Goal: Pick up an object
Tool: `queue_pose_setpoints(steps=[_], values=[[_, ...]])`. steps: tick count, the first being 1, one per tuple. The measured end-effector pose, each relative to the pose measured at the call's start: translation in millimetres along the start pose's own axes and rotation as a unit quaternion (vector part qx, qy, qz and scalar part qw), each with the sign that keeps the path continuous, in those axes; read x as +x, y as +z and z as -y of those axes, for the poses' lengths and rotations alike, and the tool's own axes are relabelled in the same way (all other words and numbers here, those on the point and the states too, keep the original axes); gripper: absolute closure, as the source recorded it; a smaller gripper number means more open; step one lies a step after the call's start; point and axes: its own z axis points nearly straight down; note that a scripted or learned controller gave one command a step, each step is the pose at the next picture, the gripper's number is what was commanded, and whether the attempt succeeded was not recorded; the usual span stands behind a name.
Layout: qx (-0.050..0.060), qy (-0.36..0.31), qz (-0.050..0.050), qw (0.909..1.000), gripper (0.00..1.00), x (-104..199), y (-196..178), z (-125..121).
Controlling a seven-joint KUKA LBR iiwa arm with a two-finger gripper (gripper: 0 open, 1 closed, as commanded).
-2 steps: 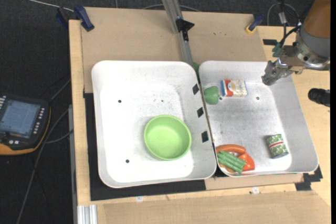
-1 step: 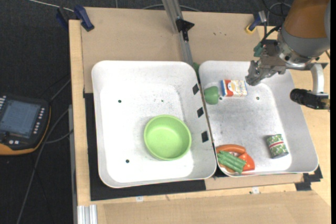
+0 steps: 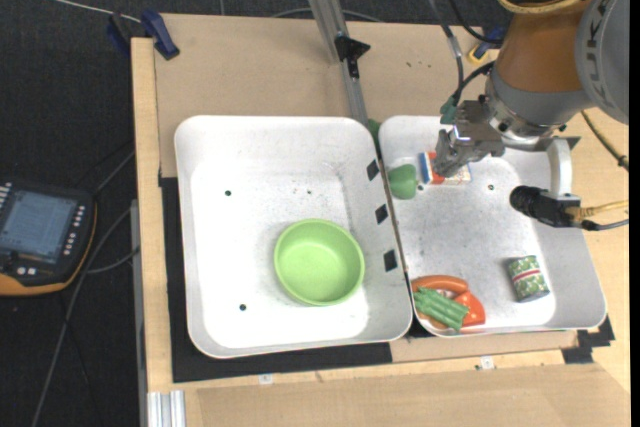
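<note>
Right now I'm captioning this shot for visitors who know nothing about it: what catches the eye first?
The arm's orange band at upper right stands out, with its gripper low over the right bin. A bright green bowl sits in the left bin. An orange-and-green toy lies at the right bin's near-left corner.

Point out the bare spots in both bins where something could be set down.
Left bin: its whole upper half, above the green bowl. Right bin: the middle floor between the tool, the green can and the orange-and-green toy. It is crowded around the green ball.
</note>
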Motion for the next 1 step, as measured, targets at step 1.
queue_pose_setpoints(steps=[1], values=[[0.0, 0.0, 0.0, 1.0, 1.0, 52.2, 5.9, 19.9]])
